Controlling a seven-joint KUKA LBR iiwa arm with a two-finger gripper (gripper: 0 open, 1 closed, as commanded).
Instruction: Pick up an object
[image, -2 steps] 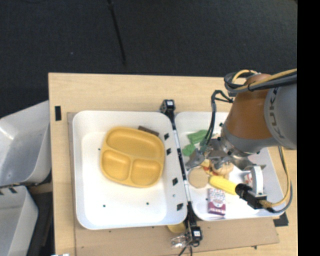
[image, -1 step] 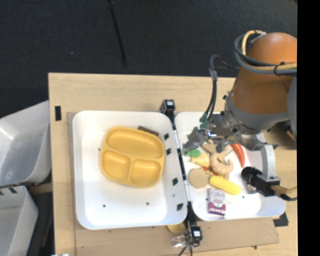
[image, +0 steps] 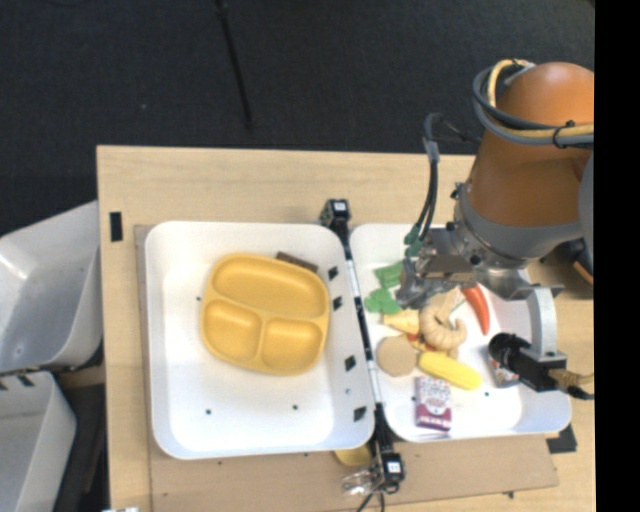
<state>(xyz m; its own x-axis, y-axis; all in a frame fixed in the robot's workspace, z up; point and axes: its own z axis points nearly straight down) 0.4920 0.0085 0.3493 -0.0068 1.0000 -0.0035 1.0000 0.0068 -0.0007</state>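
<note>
Gripper (image: 420, 285) low in my right bin (image: 395, 420).
I can't tell its state; it hangs over green toys (image: 383, 298), near the pretzel (image: 441, 326) and corn (image: 450, 371).

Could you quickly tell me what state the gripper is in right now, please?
Gripper: low over the right bin, among the green toy pieces; open or shut cannot be told, and no object is seen held.
</note>
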